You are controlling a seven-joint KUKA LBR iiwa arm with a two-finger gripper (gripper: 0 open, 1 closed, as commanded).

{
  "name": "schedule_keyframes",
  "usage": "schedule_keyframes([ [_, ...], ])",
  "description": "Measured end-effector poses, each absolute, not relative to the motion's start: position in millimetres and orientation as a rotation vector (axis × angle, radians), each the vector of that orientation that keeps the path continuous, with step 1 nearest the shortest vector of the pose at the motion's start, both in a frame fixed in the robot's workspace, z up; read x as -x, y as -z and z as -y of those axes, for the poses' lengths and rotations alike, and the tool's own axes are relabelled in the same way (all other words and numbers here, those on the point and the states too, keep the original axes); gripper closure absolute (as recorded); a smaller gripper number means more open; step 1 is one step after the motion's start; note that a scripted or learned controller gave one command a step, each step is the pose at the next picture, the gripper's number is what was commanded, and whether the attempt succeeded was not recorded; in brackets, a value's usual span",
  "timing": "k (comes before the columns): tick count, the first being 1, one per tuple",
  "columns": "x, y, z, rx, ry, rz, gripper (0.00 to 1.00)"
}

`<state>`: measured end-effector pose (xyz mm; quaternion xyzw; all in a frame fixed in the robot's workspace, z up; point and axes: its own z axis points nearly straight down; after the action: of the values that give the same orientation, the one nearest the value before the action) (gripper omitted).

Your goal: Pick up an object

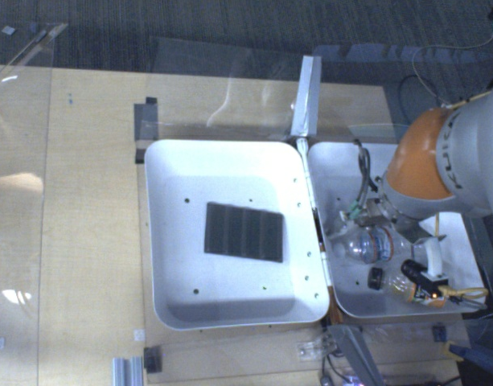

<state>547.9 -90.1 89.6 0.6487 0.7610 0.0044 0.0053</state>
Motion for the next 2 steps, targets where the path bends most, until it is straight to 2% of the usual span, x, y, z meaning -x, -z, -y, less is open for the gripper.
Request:
schedule_keyframes([
  [1, -551.1, -102.3, 89.1, -2.019, -0.022, -2.383, 1.0],
  [2, -551.0, -102.2, 89.1, -2.019, -0.022, -2.384, 0.0],
])
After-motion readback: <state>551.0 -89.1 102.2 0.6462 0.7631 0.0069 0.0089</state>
